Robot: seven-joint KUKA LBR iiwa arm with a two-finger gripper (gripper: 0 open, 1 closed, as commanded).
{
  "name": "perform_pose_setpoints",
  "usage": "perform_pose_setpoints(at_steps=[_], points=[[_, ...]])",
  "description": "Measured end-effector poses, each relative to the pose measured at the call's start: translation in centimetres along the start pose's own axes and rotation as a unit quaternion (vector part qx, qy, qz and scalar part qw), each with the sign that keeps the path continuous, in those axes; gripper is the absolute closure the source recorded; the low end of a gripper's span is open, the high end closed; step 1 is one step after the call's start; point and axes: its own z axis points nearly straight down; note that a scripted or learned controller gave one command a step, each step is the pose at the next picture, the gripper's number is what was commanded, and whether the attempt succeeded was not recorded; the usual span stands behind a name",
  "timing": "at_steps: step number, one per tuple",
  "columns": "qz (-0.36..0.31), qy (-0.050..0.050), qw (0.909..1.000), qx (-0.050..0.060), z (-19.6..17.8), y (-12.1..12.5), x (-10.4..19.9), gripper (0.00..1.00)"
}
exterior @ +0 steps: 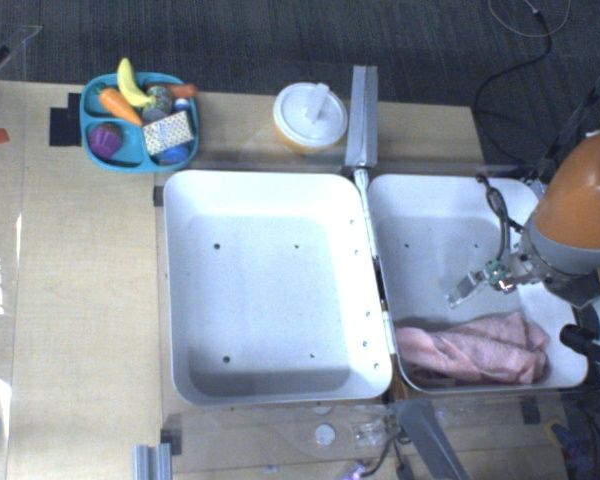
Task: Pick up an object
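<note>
The pincer (467,288) hung above the right white bin (430,218), its state impossible to tell. The crumpled pink cloth (472,353) lay along that bin's near wall. A descent there would likely miss, closing beside the soft folds.

Robotics lab, wooden bench (70,298) with two white bins (265,288), loose cable (528,13) on grey carpet upper right, toy-food tray (140,120) upper left
</note>
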Motion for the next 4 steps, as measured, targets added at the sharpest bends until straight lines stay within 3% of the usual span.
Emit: perform_pose_setpoints(at_steps=[1,2,3,4], points=[[0.06,-0.001,0.9982,0.0,-7.3,-3.6,-1.5,0.0],[0.137,0.0,0.9906,0.001,0.5,-5.4,-3.7,0.0],[0.127,-0.001,0.9919,-0.003,3.3,-5.1,-3.8,0.0],[0.125,-0.004,0.9921,-0.007,2.0,-4.8,-3.9,1.0]])
